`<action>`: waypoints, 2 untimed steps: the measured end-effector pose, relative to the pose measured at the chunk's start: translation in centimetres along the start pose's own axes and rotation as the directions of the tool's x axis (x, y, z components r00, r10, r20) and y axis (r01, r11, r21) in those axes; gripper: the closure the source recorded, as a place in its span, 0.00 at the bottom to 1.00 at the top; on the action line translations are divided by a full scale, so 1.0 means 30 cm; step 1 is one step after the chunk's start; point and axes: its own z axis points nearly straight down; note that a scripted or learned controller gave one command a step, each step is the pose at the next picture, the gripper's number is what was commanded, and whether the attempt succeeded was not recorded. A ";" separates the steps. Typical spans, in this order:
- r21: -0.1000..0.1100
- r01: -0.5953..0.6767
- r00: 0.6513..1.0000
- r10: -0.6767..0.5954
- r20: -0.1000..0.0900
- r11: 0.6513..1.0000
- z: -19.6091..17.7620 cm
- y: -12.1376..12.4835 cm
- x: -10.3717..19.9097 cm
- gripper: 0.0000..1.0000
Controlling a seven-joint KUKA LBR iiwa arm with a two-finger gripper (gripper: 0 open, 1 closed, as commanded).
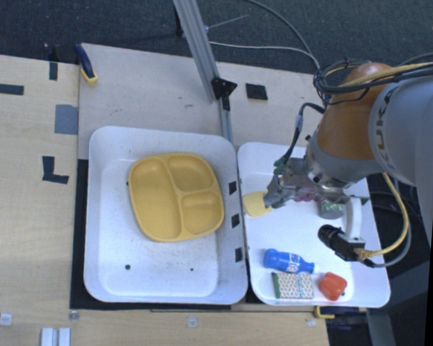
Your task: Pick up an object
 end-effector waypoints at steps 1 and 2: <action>-0.001 0.001 1.000 -0.001 -0.001 1.000 -0.002 0.094 0.179 1.00; 0.000 0.000 1.000 0.000 0.001 1.000 0.028 0.137 0.352 1.00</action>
